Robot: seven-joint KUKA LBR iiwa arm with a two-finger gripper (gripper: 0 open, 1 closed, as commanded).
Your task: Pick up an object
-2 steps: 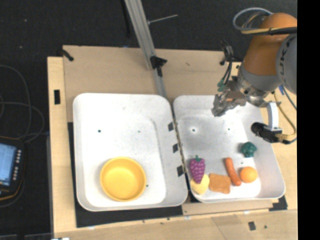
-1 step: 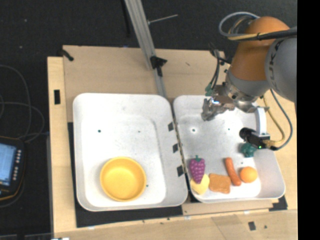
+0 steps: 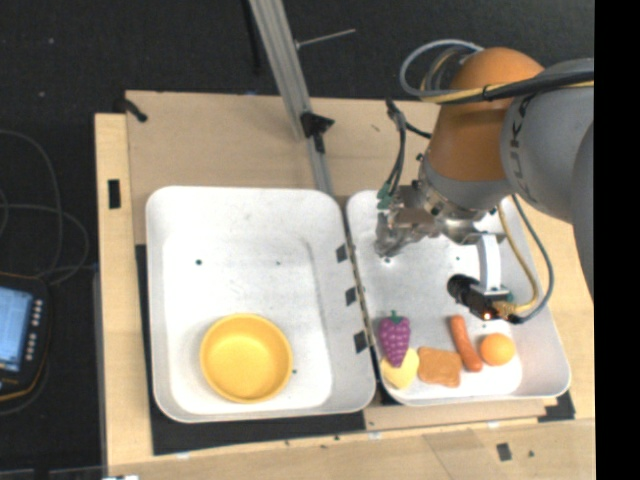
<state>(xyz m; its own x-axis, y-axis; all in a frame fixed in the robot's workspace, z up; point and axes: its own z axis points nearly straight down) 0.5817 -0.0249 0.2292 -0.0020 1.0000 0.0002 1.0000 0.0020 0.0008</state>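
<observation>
Along the front of the right bin (image 3: 540, 368) lie several toy foods: a purple grape bunch (image 3: 394, 336), a yellow piece (image 3: 400, 372), an orange-brown piece (image 3: 439, 366), a red-orange carrot-like stick (image 3: 461, 342) and an orange ball (image 3: 496, 349). My gripper (image 3: 388, 240) hangs over the back left part of that bin, well behind the grapes and above the bin floor. Nothing shows between its fingers.
A yellow bowl (image 3: 246, 357) sits in the front of the left bin (image 3: 170, 228). A grey metal pole (image 3: 288, 73) slants up from between the bins at the back. Cables loop by the wrist at the right. A dark tablet-like device (image 3: 18, 330) lies off the bench at the left.
</observation>
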